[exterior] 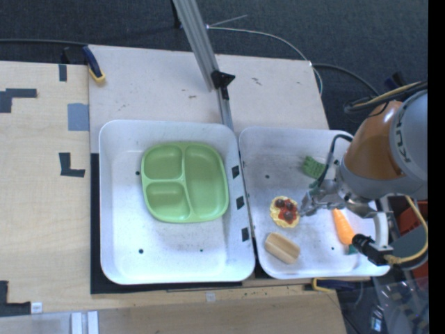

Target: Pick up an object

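You see the claw (308,206) low in the right white bin (278,145). How wide it stands, or whether it grips anything, you cannot tell. The small round tart with red topping (284,211) lies just beside it, toward the left bin. An orange carrot-shaped piece (341,227) lies near, on the other side.

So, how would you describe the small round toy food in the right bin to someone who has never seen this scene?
Look in the right bin, the one without the green plate. Near its middle, just left of the hand, lies the small pizza. It is round, yellow with red spots, unlike the tan bread below it and the orange carrot.
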Tool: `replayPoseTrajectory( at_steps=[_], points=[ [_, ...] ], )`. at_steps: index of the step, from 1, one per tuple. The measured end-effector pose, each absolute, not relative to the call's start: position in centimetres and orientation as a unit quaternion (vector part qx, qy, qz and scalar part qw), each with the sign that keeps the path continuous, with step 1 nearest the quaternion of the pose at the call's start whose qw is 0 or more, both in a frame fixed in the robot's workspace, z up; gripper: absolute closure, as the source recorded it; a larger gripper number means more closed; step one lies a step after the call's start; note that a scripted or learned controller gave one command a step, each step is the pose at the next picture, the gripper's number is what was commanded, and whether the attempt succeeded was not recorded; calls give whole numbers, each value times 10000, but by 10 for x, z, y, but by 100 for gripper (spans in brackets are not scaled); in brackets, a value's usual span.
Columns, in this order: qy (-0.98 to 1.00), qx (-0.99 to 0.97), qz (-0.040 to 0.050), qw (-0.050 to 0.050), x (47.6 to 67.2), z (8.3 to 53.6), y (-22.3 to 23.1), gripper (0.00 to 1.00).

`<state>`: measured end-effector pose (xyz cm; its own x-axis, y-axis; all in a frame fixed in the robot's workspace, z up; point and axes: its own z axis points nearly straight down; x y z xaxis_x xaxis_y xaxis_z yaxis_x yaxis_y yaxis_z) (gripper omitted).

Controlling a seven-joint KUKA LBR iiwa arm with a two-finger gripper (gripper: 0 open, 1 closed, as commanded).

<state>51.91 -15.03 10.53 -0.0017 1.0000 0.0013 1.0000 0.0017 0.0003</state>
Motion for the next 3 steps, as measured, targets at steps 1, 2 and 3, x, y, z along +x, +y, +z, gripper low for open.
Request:
replayPoseTrajectory(
  at_steps=[1,2,3],
  points=[
    [-7074,-7068,-5,-10,521,148,-154,100],
    [-7081,-7061,-10,-15,527,201,-144,100],
    [-7078,-7064,-13,-25,534,262,-147,100]
  ],
)
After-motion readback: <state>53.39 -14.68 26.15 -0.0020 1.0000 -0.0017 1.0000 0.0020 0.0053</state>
